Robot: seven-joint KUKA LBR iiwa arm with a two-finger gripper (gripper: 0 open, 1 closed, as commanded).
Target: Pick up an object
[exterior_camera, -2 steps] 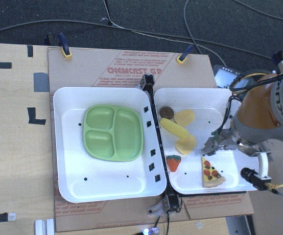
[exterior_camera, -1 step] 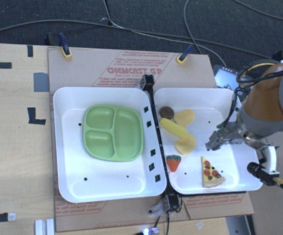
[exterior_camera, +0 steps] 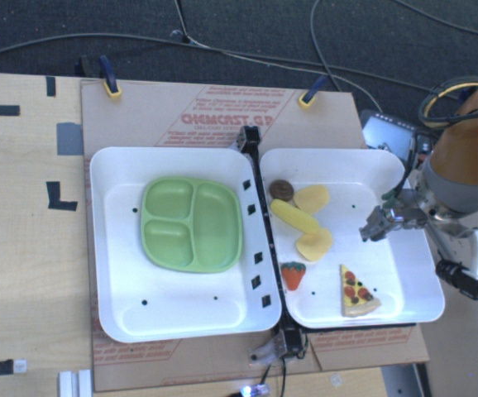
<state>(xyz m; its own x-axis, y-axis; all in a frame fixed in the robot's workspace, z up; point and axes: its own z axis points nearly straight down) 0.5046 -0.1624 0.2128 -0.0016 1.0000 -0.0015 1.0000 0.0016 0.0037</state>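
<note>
From my seat: two shallow white bins, glossy moulded plastic with rounded corners, side by side on a brown board. The left bin [exterior_camera: 115, 304] carries a pale green compartment plate [exterior_camera: 193, 224], smooth, three wells. The right bin [exterior_camera: 413, 304] has the toy food, all bunched toward its left half: a round brown cookie-like disc [exterior_camera: 281, 189], two flat yellow chips [exterior_camera: 311, 198] [exterior_camera: 314, 243], and a yellow banana-like stick [exterior_camera: 293, 216] lying across between them. Nearer me are a small orange-red strawberry piece [exterior_camera: 293, 275] by the divider and a wedge of pizza [exterior_camera: 356, 291] with red dots.

I see the gripper [exterior_camera: 373, 228] over the right part of that bin, well apart from the food; I cannot tell how far it is spread, and nothing visible is held. Black cables cross the dark floor behind. Two blue-and-yellow clamps [exterior_camera: 107, 76] [exterior_camera: 312, 93] pin the board's far edge.
</note>
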